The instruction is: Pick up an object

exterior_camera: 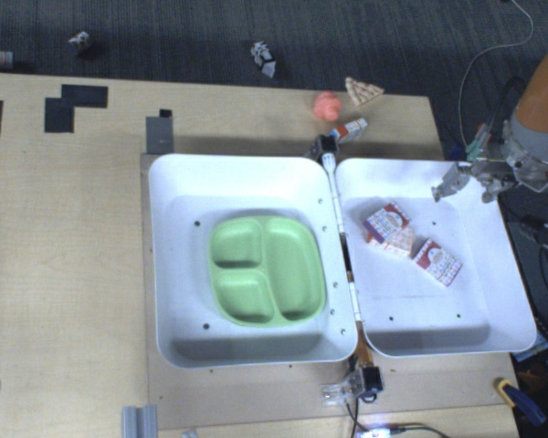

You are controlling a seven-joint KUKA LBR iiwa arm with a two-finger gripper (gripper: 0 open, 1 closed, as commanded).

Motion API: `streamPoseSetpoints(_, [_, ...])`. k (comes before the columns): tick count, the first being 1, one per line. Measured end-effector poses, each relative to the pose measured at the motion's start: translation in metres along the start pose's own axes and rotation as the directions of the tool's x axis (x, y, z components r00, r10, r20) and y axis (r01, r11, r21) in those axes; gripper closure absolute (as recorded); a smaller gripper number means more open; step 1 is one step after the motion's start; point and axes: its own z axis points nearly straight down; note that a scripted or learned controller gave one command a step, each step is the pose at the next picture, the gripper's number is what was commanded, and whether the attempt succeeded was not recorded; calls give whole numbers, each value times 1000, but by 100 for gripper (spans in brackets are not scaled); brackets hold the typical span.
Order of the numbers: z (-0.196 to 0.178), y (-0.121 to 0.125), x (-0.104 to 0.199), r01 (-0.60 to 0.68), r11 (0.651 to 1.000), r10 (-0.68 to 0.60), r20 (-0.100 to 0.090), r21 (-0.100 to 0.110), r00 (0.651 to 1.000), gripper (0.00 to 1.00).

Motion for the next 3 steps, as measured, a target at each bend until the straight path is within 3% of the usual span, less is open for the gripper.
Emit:
streamPoseSetpoints(1, [78,-13,41,-1,1000,1,0,-1,1000,0])
streamPoseSetpoints(2, [92,-90,96,-2,1000,2,-1,-2,1000,0])
streamPoseSetpoints(3, [81,-88,96,0,1000,0,0,-9,1000,100])
